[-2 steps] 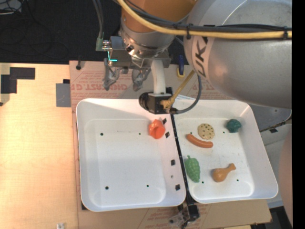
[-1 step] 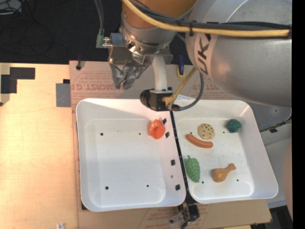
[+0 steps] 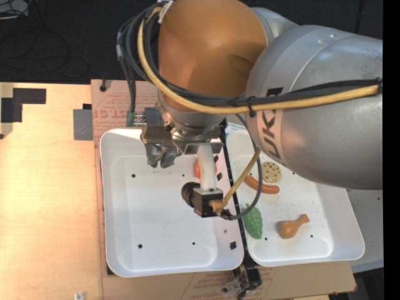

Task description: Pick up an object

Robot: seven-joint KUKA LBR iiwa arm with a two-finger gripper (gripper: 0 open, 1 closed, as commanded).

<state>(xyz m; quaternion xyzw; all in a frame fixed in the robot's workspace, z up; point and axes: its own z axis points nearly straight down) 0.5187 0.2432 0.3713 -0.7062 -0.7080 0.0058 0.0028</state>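
Robotics laboratory test cell. An industrial arm (image 3: 312,105), grey with an orange band and hung with yellow and black cables, reaches over a pale wooden worktop (image 3: 44,199). On the worktop, a cardboard sheet (image 3: 112,105) carries a shallow white bin (image 3: 112,230) beside a second white bin (image 3: 337,242), which holds toy food pieces (image 3: 292,227). Loose wiring (image 3: 19,2) lies behind on what appears to be a dark floor.

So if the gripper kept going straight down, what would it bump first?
Probably the white floor of the view's left bin; nothing seems to lie under the gripper, though depth is unclear.
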